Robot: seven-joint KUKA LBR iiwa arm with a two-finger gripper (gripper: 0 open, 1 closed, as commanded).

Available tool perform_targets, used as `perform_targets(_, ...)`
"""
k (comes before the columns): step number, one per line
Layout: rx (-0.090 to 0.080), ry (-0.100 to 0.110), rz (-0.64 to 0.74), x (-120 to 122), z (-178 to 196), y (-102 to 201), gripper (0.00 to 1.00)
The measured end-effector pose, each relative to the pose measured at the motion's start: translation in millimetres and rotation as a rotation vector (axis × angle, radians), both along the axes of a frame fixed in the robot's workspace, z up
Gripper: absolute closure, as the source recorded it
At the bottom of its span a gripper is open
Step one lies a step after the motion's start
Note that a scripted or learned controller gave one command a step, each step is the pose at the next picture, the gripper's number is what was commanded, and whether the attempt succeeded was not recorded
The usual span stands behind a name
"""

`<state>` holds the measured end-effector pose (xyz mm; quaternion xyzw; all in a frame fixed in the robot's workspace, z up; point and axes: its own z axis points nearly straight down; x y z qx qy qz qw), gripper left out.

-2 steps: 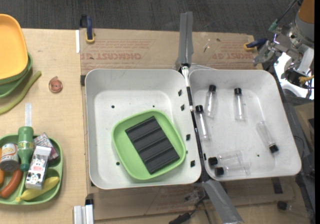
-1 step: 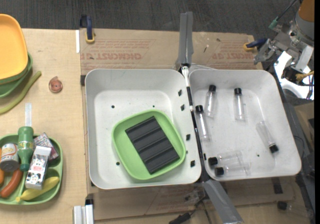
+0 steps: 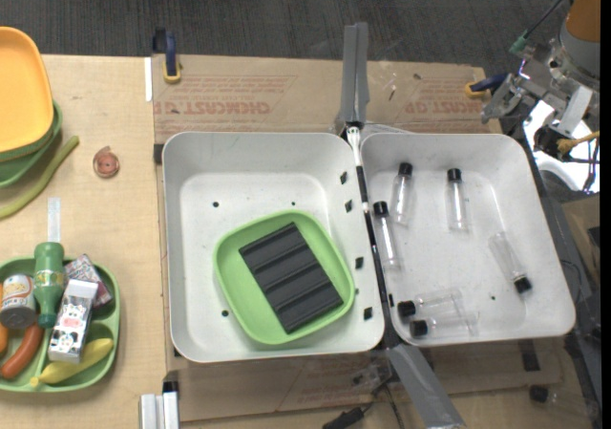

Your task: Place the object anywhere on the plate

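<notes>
Starting at the left, there's clutter on the tabletop [image 3: 105, 112] that isn't part of the job: a stack of orange and green plastic dishes [image 3: 19, 102] and a green compartment tray of toy food [image 3: 59, 327]. Ignore all that.

Next over is the left white bin [image 3: 191, 226], and in it sits the light green rounded-square plate [image 3: 229, 274] with a dark ribbed rectangular slab [image 3: 289, 278] lying across its middle. That's the drop target. The slab eats up most of the flat area, so I'd guess anything round set on it might roll along the grooves.

The right white bin [image 3: 535, 255] holds the candidates: a bunch of clear plastic tubes with black caps, looks like six or so. One narrow tube [image 3: 386, 236] lies right by the divider, two more [image 3: 402, 191] [image 3: 457, 199] are up near the back, one [image 3: 508, 262] is angled over at the right, and a couple of stubbier ones [image 3: 434, 309] sit touching each other at the front edge.

Handling-wise, I reckon these are very light, stiff and slick, and they'll roll or squirt out if pinched off-centre. Best bet is closing across the barrel at mid-length, fingers square to the long axis. The back ones are well apart from their neighbours, so easier than the front pair.

The tool [image 3: 549, 93] is up at the far right, beyond the bin's back corner, not over anything. Can't tell how it's set, too much cabling and blur.
</notes>
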<state>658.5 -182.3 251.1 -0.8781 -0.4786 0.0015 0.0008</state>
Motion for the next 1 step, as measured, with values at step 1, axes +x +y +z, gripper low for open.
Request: perform_targets(1, 0.000, 0.000, -0.031, 0.0, 2.6, 5.9, 0.00)
